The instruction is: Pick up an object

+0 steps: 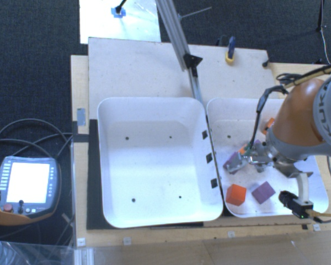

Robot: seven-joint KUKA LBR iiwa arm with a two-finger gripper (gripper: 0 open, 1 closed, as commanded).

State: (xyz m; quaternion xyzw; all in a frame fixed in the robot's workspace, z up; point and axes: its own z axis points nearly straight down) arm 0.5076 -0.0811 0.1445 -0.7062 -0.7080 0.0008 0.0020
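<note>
Inside right bin [320, 195], jaws' state unclear beside grey-purple block [232, 162].

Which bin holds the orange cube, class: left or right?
The right bin. The orange cube lies on its floor near the front-left corner, beside a purple block, right of the dividing walls.

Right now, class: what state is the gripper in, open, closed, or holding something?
Gripper: low in the right bin beside a purple block; whether it is open, closed or holding anything cannot be told.
</note>
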